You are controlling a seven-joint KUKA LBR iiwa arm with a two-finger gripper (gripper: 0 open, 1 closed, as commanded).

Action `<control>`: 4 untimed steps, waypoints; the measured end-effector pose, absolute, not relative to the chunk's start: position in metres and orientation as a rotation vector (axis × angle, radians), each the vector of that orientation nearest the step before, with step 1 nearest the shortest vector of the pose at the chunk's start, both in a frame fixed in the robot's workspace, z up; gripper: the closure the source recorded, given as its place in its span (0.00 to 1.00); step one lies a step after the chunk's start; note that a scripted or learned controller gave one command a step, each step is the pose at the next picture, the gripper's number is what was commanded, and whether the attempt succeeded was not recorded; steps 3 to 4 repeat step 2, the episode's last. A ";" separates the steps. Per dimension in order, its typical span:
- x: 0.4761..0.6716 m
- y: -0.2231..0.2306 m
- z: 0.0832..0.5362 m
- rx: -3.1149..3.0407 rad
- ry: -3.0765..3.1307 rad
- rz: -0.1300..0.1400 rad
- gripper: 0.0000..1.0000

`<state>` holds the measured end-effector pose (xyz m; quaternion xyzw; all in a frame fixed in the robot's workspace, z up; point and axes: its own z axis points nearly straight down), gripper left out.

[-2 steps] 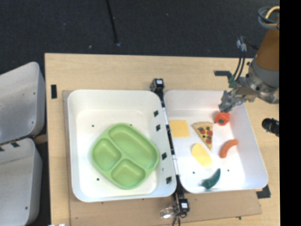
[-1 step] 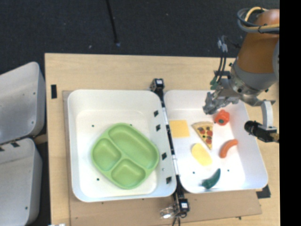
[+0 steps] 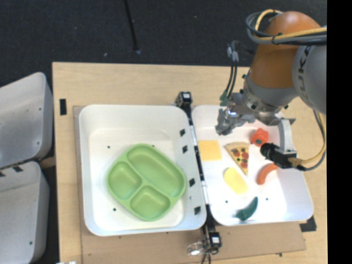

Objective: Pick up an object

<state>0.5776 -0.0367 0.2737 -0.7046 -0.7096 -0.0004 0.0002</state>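
While toy foods lie loose in the right bin [image 3: 291, 202], a yellow square [image 3: 209, 150] sits nearest the gripper [image 3: 225, 122], with a pizza slice [image 3: 240, 155], yellow oval [image 3: 235, 180], sausage [image 3: 267, 172], red piece [image 3: 259, 136] and green pepper [image 3: 247, 209] beyond. Whether the gripper is clenched I cannot tell (nothing seen in it). A green tray [image 3: 146, 181] fills the left bin [image 3: 88, 147].

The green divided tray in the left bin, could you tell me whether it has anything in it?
Empty. The green tray lies flat in the left bin, and all three of its compartments show bare green.
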 end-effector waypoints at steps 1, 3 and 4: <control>0.567 0.018 0.277 -2.212 -2.229 -0.001 1.00; 0.560 0.078 0.265 -2.212 -2.228 0.001 1.00; 0.560 0.078 0.265 -2.212 -2.228 0.001 1.00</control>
